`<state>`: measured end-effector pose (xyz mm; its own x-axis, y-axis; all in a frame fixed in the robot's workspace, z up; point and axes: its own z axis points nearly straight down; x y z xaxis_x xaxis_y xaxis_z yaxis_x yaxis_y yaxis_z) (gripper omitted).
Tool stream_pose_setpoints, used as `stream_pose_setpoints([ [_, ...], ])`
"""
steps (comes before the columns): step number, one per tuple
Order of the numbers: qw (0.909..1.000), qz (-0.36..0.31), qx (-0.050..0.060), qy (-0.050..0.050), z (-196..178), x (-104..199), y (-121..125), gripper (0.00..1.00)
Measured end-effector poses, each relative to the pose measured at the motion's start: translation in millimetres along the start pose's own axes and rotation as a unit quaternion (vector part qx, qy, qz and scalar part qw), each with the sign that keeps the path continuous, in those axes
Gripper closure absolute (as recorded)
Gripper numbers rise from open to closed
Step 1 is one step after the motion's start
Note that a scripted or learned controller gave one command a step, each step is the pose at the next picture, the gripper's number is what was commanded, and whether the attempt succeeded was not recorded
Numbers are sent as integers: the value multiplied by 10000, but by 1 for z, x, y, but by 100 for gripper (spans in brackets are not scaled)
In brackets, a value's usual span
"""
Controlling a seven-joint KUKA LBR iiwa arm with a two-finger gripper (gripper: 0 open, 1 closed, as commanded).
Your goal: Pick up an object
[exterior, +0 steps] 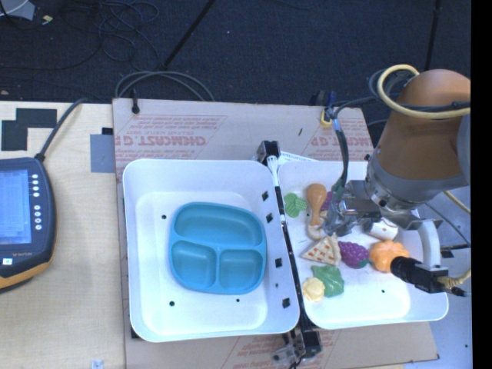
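My gripper (338, 220) hangs low over the right bin (369, 314), near its middle. Just left of it lies a tan drumstick (316, 198), with a green leafy piece (294, 204) further left by the bin wall. Below the gripper lie a pizza slice (323, 250) and purple grapes (354, 254). An orange fruit (384, 254) sits right of the grapes. A yellow piece (313, 288) and a green broccoli-like piece (332, 280) lie near the front. The arm's body hides the back right of the bin.
The left bin (146, 283) holds a blue divided plate (217, 247). A ridge with black clips (278, 237) separates the two bins. A teach pendant (19, 210) lies on the bench at far left.
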<state>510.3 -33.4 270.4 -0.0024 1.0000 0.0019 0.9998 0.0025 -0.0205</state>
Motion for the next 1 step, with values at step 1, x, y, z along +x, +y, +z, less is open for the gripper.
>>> stream_pose_setpoints([
  [1, 9999, 50, -119, -23, -86, -80, -38, 100],
])
